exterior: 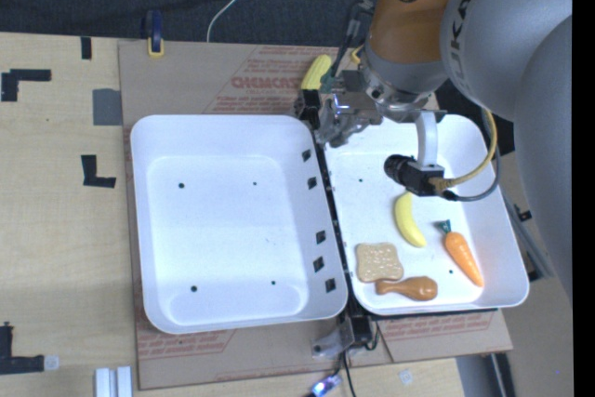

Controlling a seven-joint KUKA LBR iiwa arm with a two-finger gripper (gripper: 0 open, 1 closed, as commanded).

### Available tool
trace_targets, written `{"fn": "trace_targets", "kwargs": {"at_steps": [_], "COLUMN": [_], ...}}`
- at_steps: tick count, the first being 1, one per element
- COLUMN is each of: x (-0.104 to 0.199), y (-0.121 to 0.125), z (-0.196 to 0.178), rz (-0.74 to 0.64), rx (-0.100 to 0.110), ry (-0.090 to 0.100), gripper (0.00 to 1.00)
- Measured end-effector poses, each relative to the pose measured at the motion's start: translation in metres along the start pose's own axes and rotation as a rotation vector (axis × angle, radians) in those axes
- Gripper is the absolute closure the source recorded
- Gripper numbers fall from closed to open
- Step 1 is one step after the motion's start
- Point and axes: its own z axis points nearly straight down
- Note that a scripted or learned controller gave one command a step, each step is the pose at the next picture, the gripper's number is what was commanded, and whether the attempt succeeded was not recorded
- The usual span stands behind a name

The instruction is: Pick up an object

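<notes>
Cardboard-topped bench w/ two bins; gripper (pixel 337 119) hangs over right bin (pixel 497 293) top-left corner, prob. lining up a pick. Banana (pixel 408 218), carrot (pixel 462 257), toast (pixel 378 261), drumstick (pixel 407 288) lie near front, apart from it.

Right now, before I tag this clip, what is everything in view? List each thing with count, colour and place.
banana: 1, yellow, right bin, middle
carrot: 1, orange with green top, right bin, near right side
toast slice: 1, tan, right bin, near edge
chicken drumstick: 1, brown, right bin, in front of the toast
left bin: 1, white, on cardboard
right bin: 1, white, beside the left bin
cardboard sheet: 1, brown, under both bins
arm: 1, grey with orange band, from the right
hand: 1, metallic, over the right bin's far left corner
</notes>
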Motion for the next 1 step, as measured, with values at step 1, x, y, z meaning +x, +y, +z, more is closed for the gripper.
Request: {"fn": "trace_targets", "kwargs": {"at_steps": [1], "x": [0.0039], "y": [-0.0484], "z": [0.1016], "rz": [0.006], "rx": [0.023], "ry": [-0.003], "gripper": [1.0]}}
